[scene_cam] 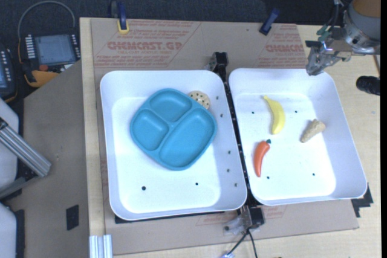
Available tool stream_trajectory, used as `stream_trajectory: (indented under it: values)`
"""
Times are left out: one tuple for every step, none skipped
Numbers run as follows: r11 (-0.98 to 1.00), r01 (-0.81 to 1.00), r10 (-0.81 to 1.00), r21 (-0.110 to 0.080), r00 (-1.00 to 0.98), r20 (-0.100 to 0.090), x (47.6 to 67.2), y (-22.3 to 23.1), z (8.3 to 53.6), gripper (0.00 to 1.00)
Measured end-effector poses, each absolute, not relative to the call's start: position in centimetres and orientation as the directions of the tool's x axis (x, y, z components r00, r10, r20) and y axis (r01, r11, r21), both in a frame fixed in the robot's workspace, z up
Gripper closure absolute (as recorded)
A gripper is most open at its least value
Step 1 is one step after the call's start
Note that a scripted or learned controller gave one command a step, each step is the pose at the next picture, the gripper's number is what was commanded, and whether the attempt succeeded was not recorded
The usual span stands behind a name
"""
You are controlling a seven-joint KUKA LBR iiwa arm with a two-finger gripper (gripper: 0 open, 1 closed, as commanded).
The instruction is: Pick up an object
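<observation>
From my seat I see the end effector (315,65) hovering over the far rim of the right shallow white bin (344,130), at about one o'clock from its centre; whether it is spread or pressed together I cannot tell. Nothing sits in it. In that bin lie a yellow plastic banana (276,114), an orange-red toy chili pepper (261,157) at its six o'clock, and a tan wedge-shaped piece (312,130) at three. The left white bin (121,184) holds a blue divided plastic plate (173,128) with a round tan cookie (200,98) just beside its one o'clock edge.
</observation>
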State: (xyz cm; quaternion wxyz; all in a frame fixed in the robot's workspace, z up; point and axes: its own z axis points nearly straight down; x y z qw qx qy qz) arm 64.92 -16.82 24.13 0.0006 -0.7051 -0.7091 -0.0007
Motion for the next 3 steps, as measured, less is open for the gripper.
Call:
stream_trajectory:
  values:
    - [0.006,1.000,1.000,-0.001,-0.006,0.003,65.1,-11.3,23.7,1.00]
    - [0.006,1.000,1.000,-0.001,-0.006,0.002,64.1,-6.6,24.4,1.00]
    - [0.006,1.000,1.000,-0.002,-0.006,0.002,62.3,-1.7,24.6,1.00]
